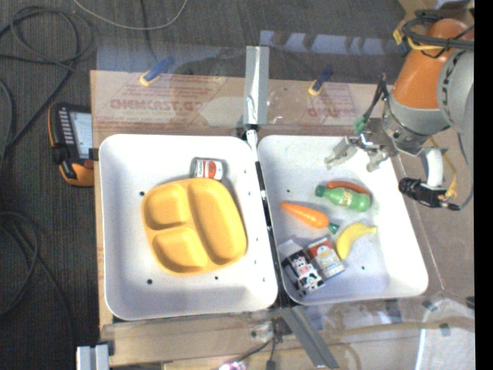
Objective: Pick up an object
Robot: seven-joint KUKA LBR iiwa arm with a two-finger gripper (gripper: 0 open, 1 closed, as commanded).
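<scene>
Small cartons lie at the right bin's front edge, behind them a banana, carrot and green bottle, while the hand hovers empty, fingers apart, near the back, apparently in approach; next it must descend over one item.

Orange carrot flat, right bin
</scene>
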